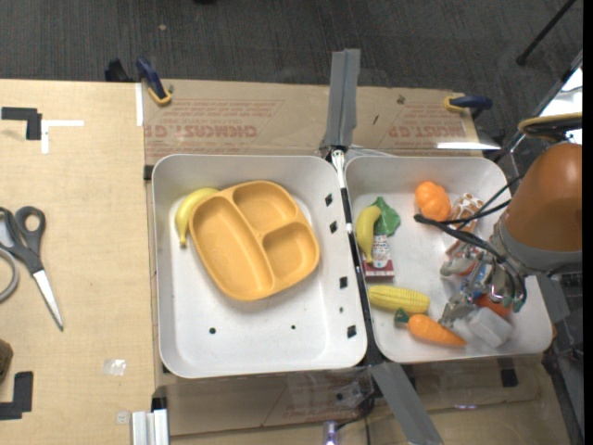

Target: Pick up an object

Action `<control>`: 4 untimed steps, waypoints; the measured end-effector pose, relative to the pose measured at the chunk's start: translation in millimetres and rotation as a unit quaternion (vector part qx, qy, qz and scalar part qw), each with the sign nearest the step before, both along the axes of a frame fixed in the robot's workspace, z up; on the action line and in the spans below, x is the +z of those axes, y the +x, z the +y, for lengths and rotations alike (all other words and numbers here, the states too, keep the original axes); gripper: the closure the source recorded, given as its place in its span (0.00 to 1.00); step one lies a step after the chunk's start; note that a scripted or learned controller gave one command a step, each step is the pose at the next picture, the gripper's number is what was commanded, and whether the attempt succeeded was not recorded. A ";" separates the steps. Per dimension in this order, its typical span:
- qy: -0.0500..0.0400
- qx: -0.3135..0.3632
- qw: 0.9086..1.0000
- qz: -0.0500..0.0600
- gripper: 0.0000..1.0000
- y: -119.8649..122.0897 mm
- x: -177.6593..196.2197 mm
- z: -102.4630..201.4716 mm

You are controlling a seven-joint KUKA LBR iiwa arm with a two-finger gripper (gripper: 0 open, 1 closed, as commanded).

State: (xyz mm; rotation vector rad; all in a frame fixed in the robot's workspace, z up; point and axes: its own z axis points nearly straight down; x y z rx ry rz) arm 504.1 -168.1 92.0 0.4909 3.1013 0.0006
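Carrot (435,330), the object nearest the gripper (460,311), lies on its side at the front of the right bin (528,346), just below and touching or almost touching the gripper's tip. You cannot tell whether the gripper is released or clenched; cables and its own body blur it, and nothing shows clearly as grasped.

By size, you have one wooden bench (74,202), one sheet of cardboard (278,119) under the bins, and two white bins, the left bin (250,341) beside the right. The left bin holds one yellow divided plate (255,239) and one banana (190,211), partly tucked under the plate's edge. The arm (551,202) covers the right bin's far side.

In the right bin you can also count one corn cob (398,298), one smaller banana (369,230), one orange fruit (431,199), one green piece (386,217) and one small bottle (380,253). A patterned packet (468,209) and a white thing (488,329) are half hidden by the arm.

On the bench lie one pair of scissors (32,258), and two blue clamps (153,82) grip the cardboard. Dark carpet (278,17) lies beyond.
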 end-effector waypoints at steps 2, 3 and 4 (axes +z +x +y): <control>-0.001 -0.081 0.997 -0.003 0.00 143.2 2.5 72.8; -0.001 0.030 1.000 -0.002 0.00 103.4 2.4 6.7; 0.000 -0.056 0.998 -0.003 0.00 148.2 3.1 45.5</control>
